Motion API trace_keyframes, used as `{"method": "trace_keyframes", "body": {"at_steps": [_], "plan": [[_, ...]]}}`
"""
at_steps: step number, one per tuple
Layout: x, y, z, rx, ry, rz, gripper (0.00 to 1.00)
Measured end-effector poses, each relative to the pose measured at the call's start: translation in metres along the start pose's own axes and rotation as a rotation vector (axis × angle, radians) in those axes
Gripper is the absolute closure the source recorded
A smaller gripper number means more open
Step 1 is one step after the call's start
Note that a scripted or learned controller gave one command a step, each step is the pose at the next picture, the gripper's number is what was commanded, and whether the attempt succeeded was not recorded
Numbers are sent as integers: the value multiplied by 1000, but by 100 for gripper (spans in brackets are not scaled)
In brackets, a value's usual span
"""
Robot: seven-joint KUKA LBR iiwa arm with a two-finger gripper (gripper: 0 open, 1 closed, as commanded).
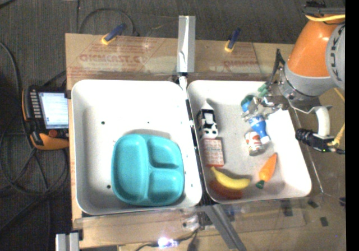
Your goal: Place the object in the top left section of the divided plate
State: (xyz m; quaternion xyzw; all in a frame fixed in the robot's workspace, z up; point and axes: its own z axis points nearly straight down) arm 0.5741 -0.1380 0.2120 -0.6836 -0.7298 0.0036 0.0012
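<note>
Can under the gripper, plate far off in the other bin.

The can [257, 135] lies in the right bin [291, 188], its long axis running up-down and a little tilted, blue and white with a red patch at the low end. The gripper [259, 104] hangs just above its upper end; whether it is open or closed I cannot tell. The teal plate [147, 168] sits well to the left, in the left bin [92, 104].

I see the claw [259, 102] low over the right bin [297, 182], at a blue-capped bottle [256, 132]; banana [229, 179] and carrot [267, 170] lie nearby. The teal divided plate [148, 169] sits in the left bin [90, 104].
</note>
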Motion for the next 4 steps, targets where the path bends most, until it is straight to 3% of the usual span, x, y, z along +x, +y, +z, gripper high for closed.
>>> {"method": "trace_keyframes", "body": {"at_steps": [1,2,3,4], "plan": [[72,14,31,-1,4,-294,100],[130,-44,30,-2,4,-477,100],[228,0,30,-1,2,-563,100],[213,-26,30,-3,1,-786,100]]}}
